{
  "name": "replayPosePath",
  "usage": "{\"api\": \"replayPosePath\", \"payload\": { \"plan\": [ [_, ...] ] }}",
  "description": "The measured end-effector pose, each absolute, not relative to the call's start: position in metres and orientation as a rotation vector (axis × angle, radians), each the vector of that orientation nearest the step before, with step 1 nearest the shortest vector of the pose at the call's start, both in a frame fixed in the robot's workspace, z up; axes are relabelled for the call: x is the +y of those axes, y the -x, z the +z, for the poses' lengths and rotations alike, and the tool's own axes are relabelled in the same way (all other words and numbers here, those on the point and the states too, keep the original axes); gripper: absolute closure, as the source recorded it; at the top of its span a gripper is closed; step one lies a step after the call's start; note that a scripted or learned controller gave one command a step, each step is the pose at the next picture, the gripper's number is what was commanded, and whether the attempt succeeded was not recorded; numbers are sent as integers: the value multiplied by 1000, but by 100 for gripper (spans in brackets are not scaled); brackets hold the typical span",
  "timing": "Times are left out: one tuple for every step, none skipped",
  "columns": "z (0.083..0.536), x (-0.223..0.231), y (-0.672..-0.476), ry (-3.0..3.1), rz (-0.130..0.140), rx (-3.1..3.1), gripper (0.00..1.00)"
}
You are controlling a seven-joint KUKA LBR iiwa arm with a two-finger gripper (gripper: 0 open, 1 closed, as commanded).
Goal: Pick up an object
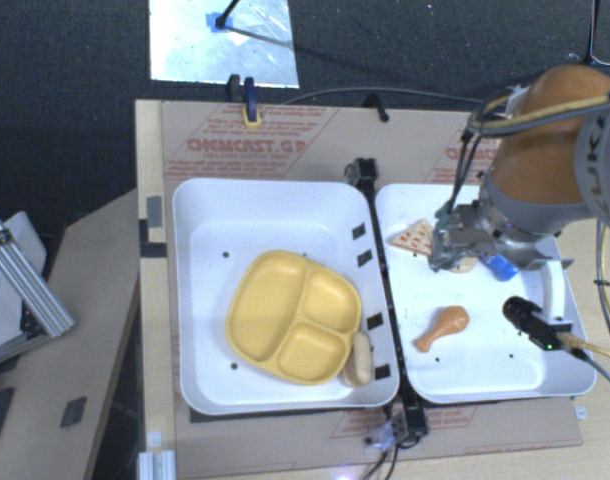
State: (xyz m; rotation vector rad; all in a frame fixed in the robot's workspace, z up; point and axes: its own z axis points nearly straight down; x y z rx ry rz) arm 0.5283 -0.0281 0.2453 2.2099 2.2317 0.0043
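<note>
Hovering over the right white bin near its far edge, the gripper shows no readable jaw state. An orange plastic drumstick lies toward the near edge, long axis diagonal, just below the jaws.

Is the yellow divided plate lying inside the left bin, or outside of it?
Inside. The yellow plate lies flat on the floor of the left bin, within its white walls.
</note>
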Motion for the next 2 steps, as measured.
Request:
{"api": "replayPosePath", "payload": {
  "plan": [
    [241, 31, -524, -2210, 5, 2234, 100],
    [241, 79, -529, -2211, 4, 2232, 100]
  ]
}}
